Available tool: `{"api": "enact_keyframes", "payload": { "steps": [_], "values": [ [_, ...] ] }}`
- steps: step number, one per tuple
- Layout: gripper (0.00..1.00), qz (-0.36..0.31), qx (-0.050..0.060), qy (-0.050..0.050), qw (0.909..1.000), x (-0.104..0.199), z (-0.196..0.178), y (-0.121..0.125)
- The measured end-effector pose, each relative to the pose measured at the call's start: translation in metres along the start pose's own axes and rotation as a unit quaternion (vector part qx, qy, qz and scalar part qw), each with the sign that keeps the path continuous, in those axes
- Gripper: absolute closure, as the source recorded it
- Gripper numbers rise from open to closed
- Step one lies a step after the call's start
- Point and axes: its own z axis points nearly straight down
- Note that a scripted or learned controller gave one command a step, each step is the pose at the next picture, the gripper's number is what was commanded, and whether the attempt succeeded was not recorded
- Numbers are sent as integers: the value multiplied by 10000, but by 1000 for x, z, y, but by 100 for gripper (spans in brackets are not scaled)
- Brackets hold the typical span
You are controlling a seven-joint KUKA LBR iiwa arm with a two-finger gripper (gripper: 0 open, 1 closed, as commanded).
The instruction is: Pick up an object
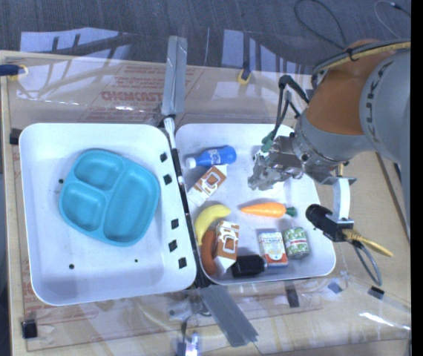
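Camera view gives me the right bin (312,265) crowded with small things: a blue bottle (213,156) at its far left, a carrot (263,209) — orange with a green tip — lying crosswise mid-bin, a banana (208,220), a small green can (295,242) and a carton (271,246) near the front wall. My arm (352,102) reaches in from the right, wrist bent down, the gripper (268,172) just above the carrot — nothing visibly held. A blue divided plate (109,196) sits in the left bin (41,273).
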Motion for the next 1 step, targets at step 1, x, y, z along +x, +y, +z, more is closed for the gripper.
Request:
{"api": "enact_keyframes", "payload": {
  "steps": [1],
  "values": [
    [0,-1,1,0,10000,0,0,0]
  ]
}}
